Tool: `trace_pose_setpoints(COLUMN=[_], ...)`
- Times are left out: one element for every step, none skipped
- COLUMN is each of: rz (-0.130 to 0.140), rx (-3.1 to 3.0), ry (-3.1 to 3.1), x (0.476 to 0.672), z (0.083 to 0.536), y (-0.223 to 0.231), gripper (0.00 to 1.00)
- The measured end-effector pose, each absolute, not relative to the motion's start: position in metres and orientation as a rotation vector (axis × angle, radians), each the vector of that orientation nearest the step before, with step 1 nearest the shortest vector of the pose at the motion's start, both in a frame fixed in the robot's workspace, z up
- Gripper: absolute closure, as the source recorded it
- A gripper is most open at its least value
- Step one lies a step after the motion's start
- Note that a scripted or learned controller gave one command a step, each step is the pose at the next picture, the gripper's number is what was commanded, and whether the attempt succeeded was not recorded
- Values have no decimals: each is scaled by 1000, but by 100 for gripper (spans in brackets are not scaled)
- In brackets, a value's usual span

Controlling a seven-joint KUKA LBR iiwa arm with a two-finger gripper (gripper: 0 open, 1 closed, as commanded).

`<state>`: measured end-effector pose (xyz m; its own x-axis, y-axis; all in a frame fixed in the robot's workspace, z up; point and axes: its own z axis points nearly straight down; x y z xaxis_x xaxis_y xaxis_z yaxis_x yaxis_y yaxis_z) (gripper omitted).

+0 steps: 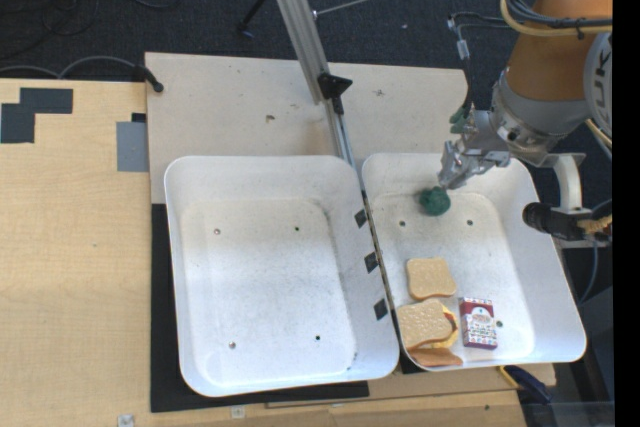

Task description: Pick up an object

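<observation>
- My gripper (455, 170) hangs over the far end of the right bin (545, 250), reaching in from the right on my grey arm with its orange band.
- I cannot tell from this angle what state the gripper is in; it is small and dark against the bin, and nothing is visibly caught in it.
- Just below and slightly left of my gripper sits a small, round, dark green object (434, 202). It rests on the bin floor, very near the tip; I cannot say whether they touch.
- My judgement: the green object looks light and possibly soft or fuzzy. Being rounded, it could roll or squirt aside, so I would close across its middle from straight above.
- Well toward the near end from my gripper lie two tan toast-like slices (430, 277) and (424, 321), flat and likely hard to get under.
- Beside the nearer slice lies a small red box (479, 323), stiff, with flat sides to pinch.
</observation>
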<state>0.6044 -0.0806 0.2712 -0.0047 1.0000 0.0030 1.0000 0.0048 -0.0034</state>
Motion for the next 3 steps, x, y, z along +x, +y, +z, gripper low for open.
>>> trace_pose_setpoints(rz=[2, 3, 6], rx=[-2213, -2212, -2212], ry=[-2223, -2223, -2222], x=[600, 596, 584], z=[271, 261, 238], y=[-26, 35, 88], gripper=[100, 100, 100])
